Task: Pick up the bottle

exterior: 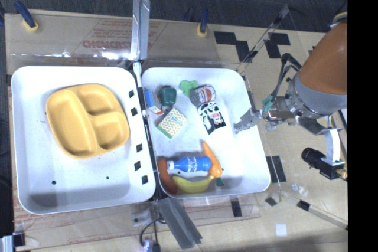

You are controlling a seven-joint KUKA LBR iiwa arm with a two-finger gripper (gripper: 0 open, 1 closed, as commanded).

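Bottle is lying sideways at the right bin's front edge, touching the banana and carrot, while the gripper is hovering over the bin's right rim, jaw state unclear; should be descending across the bottle's short width.

Bright, even overhead light washes out the white bins. Soft shadows lie along their near walls. The picture is slightly soft and grainy

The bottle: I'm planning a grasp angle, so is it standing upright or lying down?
Lying down. The bottle rests on its side in the right bin, long axis running left-right, beside the banana.
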